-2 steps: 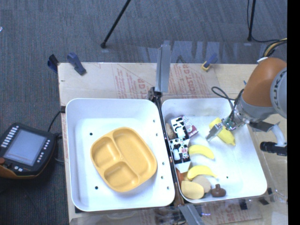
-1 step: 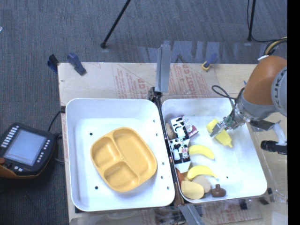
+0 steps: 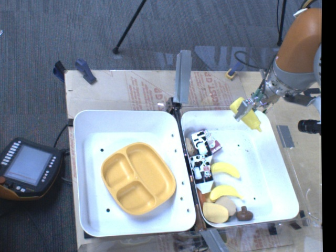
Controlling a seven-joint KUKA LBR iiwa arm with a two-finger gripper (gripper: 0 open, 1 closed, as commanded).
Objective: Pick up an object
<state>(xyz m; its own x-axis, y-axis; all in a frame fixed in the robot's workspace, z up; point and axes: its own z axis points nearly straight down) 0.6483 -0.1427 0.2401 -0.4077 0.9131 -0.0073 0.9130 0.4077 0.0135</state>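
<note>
My gripper (image 3: 247,111) hangs above the far edge of the right bin (image 3: 273,156), near its back middle. It is shut on a yellow object (image 3: 254,121), which sticks out on both sides of the fingers and is lifted off the bin floor. Along the right bin's left and front sides lie two black-and-white printed packets (image 3: 201,166), two yellow bananas (image 3: 224,169) (image 3: 224,192), a tan round piece (image 3: 216,212) and a small brown piece (image 3: 243,213).
The left bin (image 3: 84,140) holds a yellow three-compartment plate (image 3: 137,178). A grey upright post (image 3: 183,80) stands behind the gap between the bins. A teach pendant (image 3: 26,167) lies on the floor to the left. The right bin's middle and right side are bare.
</note>
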